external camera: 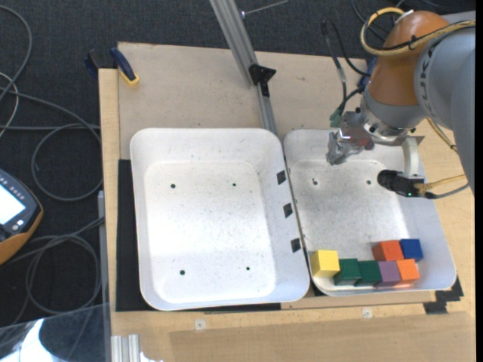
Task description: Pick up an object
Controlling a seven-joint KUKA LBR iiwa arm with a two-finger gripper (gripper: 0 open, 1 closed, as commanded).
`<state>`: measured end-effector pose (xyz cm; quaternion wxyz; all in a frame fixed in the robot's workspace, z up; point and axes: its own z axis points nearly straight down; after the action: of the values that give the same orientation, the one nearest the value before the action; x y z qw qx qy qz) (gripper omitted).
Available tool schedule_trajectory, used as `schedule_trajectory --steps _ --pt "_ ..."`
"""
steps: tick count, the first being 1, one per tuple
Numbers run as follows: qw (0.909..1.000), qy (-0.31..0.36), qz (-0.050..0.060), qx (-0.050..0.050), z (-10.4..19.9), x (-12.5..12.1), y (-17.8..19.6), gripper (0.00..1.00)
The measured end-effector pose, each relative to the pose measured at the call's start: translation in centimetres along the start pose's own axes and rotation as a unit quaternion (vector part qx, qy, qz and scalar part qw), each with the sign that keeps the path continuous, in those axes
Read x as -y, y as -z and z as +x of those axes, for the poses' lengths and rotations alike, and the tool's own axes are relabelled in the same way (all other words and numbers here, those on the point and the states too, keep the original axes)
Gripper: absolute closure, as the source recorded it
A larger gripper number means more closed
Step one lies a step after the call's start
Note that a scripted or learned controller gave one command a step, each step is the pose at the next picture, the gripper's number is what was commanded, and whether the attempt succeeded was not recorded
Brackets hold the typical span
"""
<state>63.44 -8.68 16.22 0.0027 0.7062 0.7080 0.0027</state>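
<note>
We see the claw (pixel 337 151) above the right shallow white bin (pixel 430 225), far from the small coloured cubes (pixel 370 264); its grip is unreadable, nothing picked yet.

There were two white bins, the left bin (pixel 204 217) and the right bin (pixel 362 202). Well below the tool (pixel 341 148) lay seven blocks: one yellow (pixel 326 261), two green (pixel 358 271), one purple (pixel 389 273), two orange (pixel 391 250), one blue (pixel 411 248).

No text, label, brand or number can be read anywhere. The handheld device (pixel 13 216), left of the left bin (pixel 207 217), has a lit screen, but its contents are too small to read.
</note>
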Motion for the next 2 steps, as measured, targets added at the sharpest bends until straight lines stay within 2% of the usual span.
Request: schedule_trajectory --steps 1,2 --pt "1.0 0.0 0.0 0.0 0.8 -0.8 5.0 1.0" --pt "1.0 0.0 0.001 0.0 0.8 -1.0 8.2 1.0"
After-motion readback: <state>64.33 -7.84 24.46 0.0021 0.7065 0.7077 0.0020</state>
